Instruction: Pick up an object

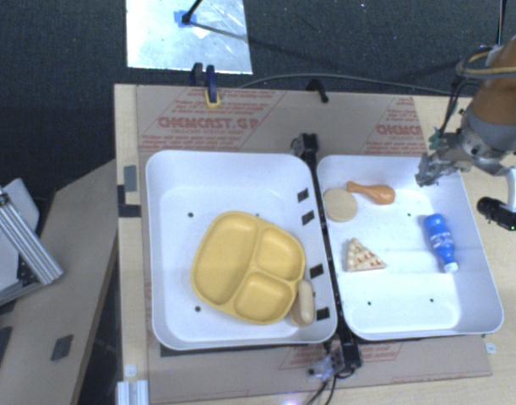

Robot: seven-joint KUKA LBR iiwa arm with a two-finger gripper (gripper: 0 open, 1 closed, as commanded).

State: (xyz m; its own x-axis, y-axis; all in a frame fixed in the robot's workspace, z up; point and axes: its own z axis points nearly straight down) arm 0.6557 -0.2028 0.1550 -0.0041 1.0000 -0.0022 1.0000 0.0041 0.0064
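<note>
The right bin [473,310] holds a chicken drumstick [372,192], a round beige cookie [340,204], a triangular pizza slice [362,256] and a blue bottle [439,241]. My gripper [428,172] hangs over the bin's far right corner, just right of the drumstick, with nothing seen in it. In the left bin [169,226] lies a yellow divided tray [249,267], and a pale bread roll [304,302] rests against the tray's right corner.
A black divider [321,226] with clips runs between the two bins. The arm [498,99] comes in from the upper right. A cable [367,78] crosses the board behind the bins. Aluminium framing [21,234] stands at the left.
</note>
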